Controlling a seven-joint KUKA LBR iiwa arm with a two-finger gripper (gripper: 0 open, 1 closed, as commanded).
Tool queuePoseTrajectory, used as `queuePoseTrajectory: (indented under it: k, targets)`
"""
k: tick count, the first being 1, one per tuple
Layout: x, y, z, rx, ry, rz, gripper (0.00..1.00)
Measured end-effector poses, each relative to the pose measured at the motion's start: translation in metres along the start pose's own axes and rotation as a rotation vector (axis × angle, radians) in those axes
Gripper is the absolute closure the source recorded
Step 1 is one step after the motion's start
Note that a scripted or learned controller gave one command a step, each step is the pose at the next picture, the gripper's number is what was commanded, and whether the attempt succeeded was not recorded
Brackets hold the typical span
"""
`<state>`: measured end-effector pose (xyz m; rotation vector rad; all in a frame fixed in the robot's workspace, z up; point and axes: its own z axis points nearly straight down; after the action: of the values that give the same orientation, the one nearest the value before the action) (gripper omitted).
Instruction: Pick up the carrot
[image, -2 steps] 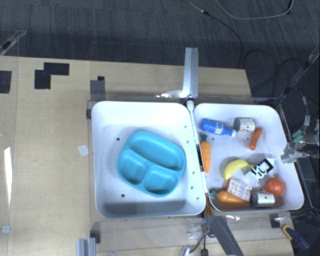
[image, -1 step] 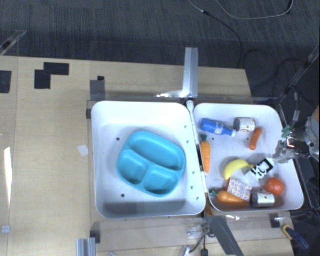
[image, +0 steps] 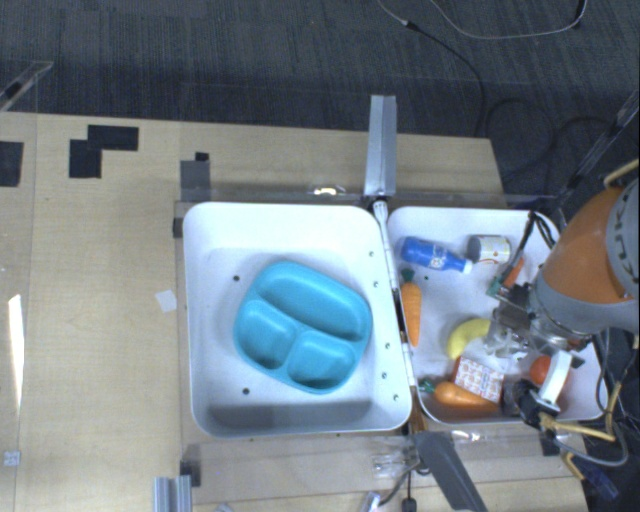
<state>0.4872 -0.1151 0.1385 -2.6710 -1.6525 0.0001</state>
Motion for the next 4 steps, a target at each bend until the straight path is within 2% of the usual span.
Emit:
queuePoseTrajectory:
  k: [1, 2, 4]
  targets:
    - [0.036, -0.017, -0.080, -0.005, 0.001, 0.089, 1.00]
    - [0.062, -0.030, -0.086, -0.004, 0.000, 0.078, 1.00]
    - [0.072, -0.035, -0.099, -0.004, 0.000, 0.180, 1.00]
